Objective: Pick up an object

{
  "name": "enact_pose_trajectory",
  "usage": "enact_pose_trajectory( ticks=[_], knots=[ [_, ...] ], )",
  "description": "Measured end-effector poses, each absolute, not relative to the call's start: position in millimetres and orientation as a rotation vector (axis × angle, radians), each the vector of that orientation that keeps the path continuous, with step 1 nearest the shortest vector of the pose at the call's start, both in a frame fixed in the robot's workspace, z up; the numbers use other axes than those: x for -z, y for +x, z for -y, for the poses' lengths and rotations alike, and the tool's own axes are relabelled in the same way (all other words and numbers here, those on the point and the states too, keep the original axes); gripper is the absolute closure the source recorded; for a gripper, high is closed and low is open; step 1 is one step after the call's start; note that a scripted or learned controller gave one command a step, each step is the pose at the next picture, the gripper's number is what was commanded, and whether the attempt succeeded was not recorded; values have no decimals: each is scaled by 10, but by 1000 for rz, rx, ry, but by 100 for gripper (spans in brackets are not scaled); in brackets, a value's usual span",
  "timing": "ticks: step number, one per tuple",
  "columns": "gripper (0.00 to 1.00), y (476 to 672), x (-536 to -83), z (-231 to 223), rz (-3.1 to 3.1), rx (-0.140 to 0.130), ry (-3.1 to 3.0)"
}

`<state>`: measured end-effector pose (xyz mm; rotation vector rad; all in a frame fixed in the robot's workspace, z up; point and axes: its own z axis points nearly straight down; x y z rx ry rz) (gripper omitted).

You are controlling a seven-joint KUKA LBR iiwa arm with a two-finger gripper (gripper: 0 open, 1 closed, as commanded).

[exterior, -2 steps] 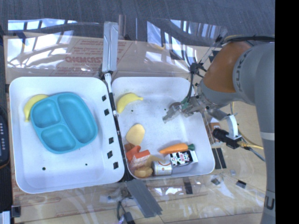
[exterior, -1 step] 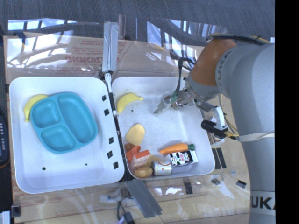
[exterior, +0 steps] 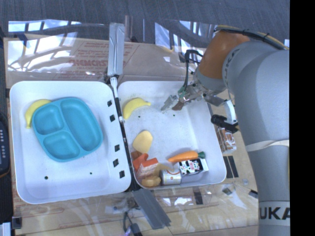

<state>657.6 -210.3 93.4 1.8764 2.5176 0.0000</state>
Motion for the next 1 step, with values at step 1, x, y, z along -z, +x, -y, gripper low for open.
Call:
enact_pose_trajectory(
  ticks=[1],
  knots=[
    [100,6585,-1045,2099,-2520,1,1869]
  ],
)
